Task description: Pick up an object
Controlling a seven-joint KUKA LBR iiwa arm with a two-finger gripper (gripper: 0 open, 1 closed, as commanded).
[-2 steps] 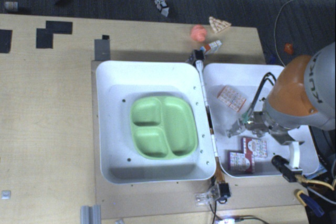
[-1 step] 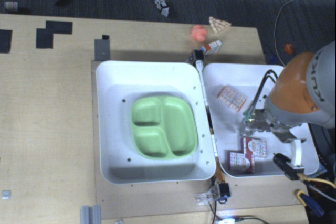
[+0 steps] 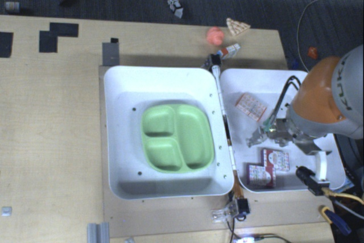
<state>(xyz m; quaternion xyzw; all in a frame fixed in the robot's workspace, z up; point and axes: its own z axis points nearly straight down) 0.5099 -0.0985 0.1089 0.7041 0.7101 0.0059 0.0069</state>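
Note:
My gripper [image 3: 263, 135] hangs low in the right bin [image 3: 239, 81], near its middle. Its grey arm with the orange band [image 3: 317, 101] reaches in from the right. A pink-and-white checked packet [image 3: 251, 106] lies flat just up and left of the gripper. A red-and-white box [image 3: 276, 160] lies just below the gripper, and a darker red box [image 3: 260, 174] lies beside it at the bin's front edge. I see nothing held in the gripper.
The left bin [image 3: 122, 88] holds a green divided plate [image 3: 177, 137]. A pink ball [image 3: 215, 36], a small tube [image 3: 229, 51] and a wedge-shaped toy [image 3: 237, 26] lie on the bench behind the bins. Cables [image 3: 335, 202] run at the right bin's front right corner.

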